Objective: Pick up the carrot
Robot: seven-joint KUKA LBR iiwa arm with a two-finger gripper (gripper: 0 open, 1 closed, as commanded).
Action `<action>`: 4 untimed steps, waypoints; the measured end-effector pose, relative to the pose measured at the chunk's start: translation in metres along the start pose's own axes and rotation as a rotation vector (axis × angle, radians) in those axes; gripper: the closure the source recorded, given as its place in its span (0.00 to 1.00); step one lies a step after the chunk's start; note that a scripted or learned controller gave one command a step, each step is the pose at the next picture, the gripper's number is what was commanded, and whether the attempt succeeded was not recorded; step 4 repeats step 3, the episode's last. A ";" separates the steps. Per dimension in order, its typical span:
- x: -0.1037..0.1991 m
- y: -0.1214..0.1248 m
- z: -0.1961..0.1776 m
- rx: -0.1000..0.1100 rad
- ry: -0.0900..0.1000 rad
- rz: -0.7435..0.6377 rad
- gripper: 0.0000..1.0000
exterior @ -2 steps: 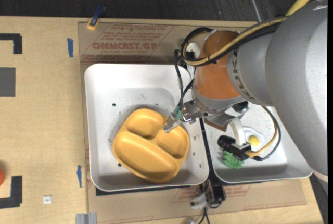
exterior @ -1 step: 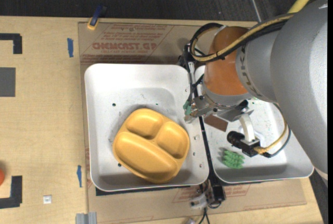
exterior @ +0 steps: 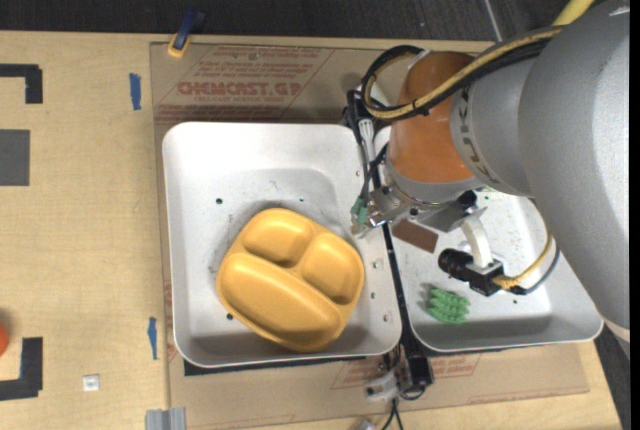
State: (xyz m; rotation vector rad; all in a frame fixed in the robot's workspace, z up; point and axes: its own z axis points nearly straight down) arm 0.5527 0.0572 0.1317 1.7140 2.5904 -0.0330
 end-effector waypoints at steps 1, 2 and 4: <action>0.000 0.001 0.000 0.000 0.003 0.016 1.00; -0.001 0.000 0.001 0.001 0.004 -0.022 1.00; -0.001 0.000 0.000 0.000 0.005 -0.020 1.00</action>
